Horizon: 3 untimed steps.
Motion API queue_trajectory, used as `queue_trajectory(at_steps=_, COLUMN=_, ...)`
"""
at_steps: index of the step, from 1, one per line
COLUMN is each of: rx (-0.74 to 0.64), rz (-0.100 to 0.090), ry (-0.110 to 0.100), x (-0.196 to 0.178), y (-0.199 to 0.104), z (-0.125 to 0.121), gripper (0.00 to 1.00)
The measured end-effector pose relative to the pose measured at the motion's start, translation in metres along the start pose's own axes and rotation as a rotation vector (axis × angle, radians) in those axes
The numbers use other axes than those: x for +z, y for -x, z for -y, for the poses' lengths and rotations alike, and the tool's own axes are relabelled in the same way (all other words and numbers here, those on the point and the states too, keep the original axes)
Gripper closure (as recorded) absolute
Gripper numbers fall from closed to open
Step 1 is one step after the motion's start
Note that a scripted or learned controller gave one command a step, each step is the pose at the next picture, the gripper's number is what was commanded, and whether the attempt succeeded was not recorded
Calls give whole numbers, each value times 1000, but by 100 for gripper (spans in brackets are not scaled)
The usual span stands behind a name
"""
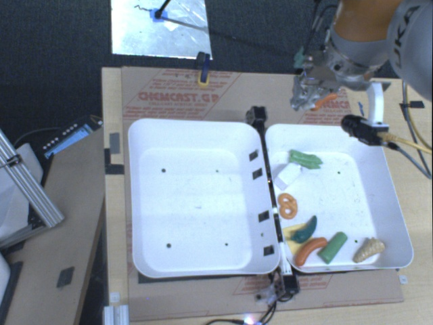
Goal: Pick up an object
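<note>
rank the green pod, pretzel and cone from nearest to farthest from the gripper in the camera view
Measured from the gripper, which sits above the right bin's far edge:
1. Green pod, at the far end of the right bin, just below the gripper.
2. Pretzel, mid-bin, near the divider on the left side.
3. Cone, in the near right corner of the bin.

The arm (379,19) is reaching in from the upper right, its grey wrist and orange band sitting high in the view. The gripper (306,100) is pointing downward, hanging raised above the bench. Something small and orange is showing beside its tip.
</note>
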<state>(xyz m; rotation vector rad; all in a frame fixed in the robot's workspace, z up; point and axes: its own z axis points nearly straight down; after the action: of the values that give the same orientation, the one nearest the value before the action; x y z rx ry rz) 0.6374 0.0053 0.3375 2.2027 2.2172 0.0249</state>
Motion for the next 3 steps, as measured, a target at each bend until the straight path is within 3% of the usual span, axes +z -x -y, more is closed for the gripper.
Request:
queue_trajectory(at_steps=1, rx=-1, rz=-2, ry=-1, x=-155, y=-22, z=-10, gripper=100)
queue_trajectory(at_steps=2, rx=-1, rz=-4, ry=-13, x=-195, y=-39, z=103, gripper=100)
queue_trajectory(at_steps=3, rx=-1, rz=-2, ry=-20, x=-202, y=-70, z=148, gripper=100)
